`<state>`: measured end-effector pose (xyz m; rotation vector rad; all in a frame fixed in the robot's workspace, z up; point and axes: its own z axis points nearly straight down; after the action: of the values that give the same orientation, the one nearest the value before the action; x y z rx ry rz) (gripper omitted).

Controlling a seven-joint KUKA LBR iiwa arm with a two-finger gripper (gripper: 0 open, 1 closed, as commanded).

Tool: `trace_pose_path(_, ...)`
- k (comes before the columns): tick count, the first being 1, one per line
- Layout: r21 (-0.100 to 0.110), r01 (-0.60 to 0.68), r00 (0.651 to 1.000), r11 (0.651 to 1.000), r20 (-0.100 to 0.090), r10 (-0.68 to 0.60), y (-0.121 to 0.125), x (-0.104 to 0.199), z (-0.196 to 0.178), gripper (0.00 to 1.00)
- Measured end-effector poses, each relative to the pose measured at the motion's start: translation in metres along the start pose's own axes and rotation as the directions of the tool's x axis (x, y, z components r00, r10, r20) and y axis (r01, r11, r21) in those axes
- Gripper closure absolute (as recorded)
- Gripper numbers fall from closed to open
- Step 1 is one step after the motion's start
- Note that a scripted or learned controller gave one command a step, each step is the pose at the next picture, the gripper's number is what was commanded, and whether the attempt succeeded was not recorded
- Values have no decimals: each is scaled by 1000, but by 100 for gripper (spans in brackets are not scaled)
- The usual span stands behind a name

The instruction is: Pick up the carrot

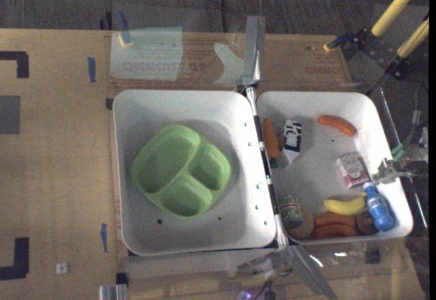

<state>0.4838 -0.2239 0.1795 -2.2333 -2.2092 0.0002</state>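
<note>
The carrot (271,140) lies in the right bin (313,95), against its left wall and in the far half. It is orange and slim, and its length runs along that wall. Nothing grips it or touches it from above. Just beside it, on the side away from the wall, sits a small black-and-white carton (293,136).

A metal piece that looks like the tool (394,169) sits at the right rim of the same bin, about halfway along that edge and well apart from the carrot. It is too small and dim to tell whether it is clenched or released.

A pink box (352,170) lies near the tool, towards the bin's middle. An orange sausage (337,125) rests near the far right corner. Several things crowd along the near wall. A can (290,210) stands by the near left corner, with two reddish sausages (334,225) further along. A banana (345,206) lies just behind those, and a blue bottle (378,208) is at the near right corner.

The left bin (129,223) holds a green divided plate (181,170), lying flat near its middle. Both bins sit side by side on the tan worktop (54,155), their inner walls touching.
</note>
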Motion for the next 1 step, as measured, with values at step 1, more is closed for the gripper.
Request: trace_pose_path(1,-3,-1,1000,1000,2,1,1,-1,-10,100)
